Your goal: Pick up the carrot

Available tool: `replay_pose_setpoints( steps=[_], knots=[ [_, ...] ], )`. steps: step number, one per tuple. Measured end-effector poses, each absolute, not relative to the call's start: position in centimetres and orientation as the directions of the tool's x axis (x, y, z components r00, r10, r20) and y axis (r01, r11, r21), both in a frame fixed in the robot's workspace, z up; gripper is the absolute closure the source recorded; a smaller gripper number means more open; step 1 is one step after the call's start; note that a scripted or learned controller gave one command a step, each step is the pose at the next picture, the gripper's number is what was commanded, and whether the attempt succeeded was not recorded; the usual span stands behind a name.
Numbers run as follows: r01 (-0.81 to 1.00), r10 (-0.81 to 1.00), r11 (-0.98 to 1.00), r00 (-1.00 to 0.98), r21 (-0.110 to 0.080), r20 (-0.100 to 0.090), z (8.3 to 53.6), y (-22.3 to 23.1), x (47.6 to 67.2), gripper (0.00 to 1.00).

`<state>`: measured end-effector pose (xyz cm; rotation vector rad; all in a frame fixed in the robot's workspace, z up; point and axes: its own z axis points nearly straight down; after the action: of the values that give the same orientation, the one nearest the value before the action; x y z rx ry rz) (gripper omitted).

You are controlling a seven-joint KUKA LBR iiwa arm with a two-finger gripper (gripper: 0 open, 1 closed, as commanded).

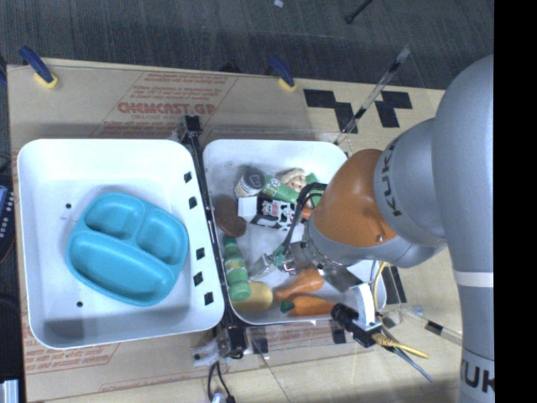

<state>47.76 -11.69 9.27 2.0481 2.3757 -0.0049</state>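
Note:
An orange carrot (312, 306) with a green stub at its left end lies along the front wall of the right bin (220, 162). Just behind it lies a second orange carrot-like piece (300, 285). My gripper (281, 263) hangs low over the bin's front half, just left of and behind that second piece. The grey wrist with its orange band (357, 208) covers the right half of the bin. Nothing visible sits in the gripper, and part of it is hidden under the wrist.
A blue divided plate (127, 246) lies in the left bin (33, 166). The right bin also holds a brown round item (228, 217), green pieces (235, 271), a yellowish lump (256, 295), a small can (250, 180) and a black-and-white carton (270, 211).

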Motion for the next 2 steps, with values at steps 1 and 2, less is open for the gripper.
replay_pose_setpoints(
  steps=[1,2],
  knots=[
    [0.987,0.987,0.163,-0.163,-0.005,-0.003,10.2,-11.5,47.8,1.0],
    [0.95,0.95,0.312,-0.312,0.003,-0.006,30.6,-16.8,48.7,1.0]
  ],
)
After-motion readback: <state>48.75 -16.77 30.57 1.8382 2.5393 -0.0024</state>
